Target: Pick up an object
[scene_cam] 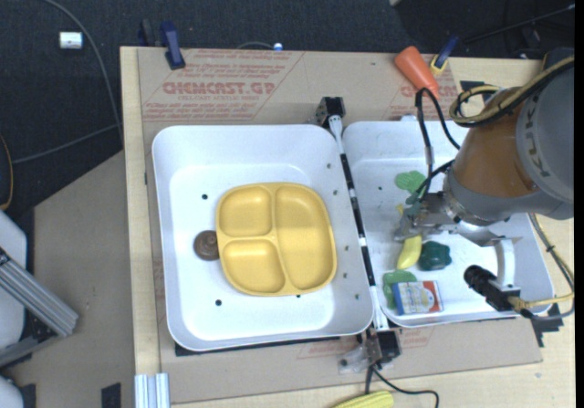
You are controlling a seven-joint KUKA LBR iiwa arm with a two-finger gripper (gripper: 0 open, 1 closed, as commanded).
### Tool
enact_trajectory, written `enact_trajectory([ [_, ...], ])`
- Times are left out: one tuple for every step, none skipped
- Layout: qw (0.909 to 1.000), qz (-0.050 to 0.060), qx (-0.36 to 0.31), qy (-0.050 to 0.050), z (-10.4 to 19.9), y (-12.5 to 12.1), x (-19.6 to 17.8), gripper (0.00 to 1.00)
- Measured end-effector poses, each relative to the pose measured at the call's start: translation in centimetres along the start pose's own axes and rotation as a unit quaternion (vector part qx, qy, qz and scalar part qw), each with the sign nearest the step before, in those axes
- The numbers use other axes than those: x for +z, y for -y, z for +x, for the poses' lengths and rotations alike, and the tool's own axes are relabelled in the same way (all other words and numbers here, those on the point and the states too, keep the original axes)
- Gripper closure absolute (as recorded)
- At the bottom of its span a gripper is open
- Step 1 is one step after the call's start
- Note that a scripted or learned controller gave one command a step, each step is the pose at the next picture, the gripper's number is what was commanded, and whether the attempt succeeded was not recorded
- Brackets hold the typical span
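robot lab, bench [219,87], white bins [173,214], cables [438,119]

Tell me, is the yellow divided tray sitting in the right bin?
No, the yellow divided tray lies in the left bin, beside a small brown object.

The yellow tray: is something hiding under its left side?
Yes, a brown round thing pokes out from beside the tray in the left bin. Part of it seems covered, so I can't identify it.
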State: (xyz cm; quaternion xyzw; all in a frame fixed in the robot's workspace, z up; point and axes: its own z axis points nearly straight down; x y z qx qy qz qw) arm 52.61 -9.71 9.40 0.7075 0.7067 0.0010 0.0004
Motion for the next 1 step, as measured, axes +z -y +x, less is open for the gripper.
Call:
enact_trajectory([
  [1.0,0.001,-0.001,0.0,7.42,-1.79,-10.91,1.0],
])
